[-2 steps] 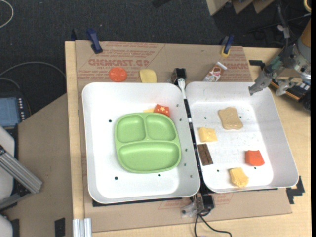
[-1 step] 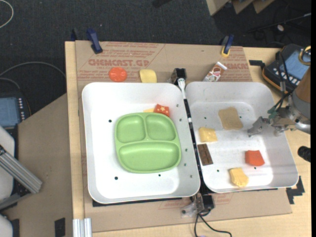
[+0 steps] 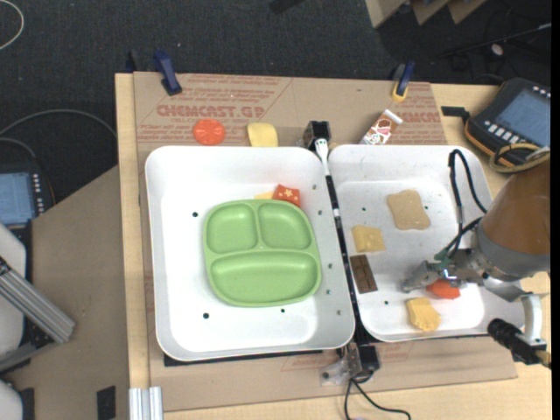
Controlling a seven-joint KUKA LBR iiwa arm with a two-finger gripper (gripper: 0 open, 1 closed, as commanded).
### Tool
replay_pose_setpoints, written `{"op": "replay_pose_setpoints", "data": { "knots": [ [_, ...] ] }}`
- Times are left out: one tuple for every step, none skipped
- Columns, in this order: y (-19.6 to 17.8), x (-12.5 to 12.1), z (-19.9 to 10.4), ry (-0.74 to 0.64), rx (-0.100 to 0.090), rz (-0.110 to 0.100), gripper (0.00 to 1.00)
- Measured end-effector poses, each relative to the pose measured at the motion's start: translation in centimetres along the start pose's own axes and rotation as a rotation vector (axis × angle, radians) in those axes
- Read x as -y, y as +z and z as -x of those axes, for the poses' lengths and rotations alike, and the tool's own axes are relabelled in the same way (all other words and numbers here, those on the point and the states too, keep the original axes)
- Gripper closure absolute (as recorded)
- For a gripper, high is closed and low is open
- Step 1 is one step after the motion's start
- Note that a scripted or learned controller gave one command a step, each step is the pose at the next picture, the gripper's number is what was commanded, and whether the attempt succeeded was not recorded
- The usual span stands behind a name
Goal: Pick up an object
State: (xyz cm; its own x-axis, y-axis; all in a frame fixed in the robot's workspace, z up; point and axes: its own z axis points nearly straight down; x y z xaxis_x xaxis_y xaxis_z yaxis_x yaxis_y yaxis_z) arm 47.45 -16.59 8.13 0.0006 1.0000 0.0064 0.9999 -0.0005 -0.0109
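We see the end effector point(image 3: 430, 278) low in the right white bin point(image 3: 385, 160), small red-orange object point(image 3: 445, 290) touching its right side; can't tell w/ certainty if it's gripped.

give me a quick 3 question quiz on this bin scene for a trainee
1. True or false: the green divided plate lies in the right bin.
2. Which item is nearest the gripper?
A. orange-red piece
B. tan slice
C. orange disc
3. Fill in: the orange disc and the yellow piece lie on the ____ beyond the bins.

Key: 1 false, it lies in the left bin; 2 A; 3 cardboard.
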Motion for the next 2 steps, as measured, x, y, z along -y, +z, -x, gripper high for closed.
{"op": "replay_pose_setpoints", "data": {
  "knots": [
    [-1.4,-0.5,0.4,0.002,0.008,0.014,1.00],
    [-6.0,-3.9,-7.8,-0.010,0.005,0.018,1.00]
  ]
}}
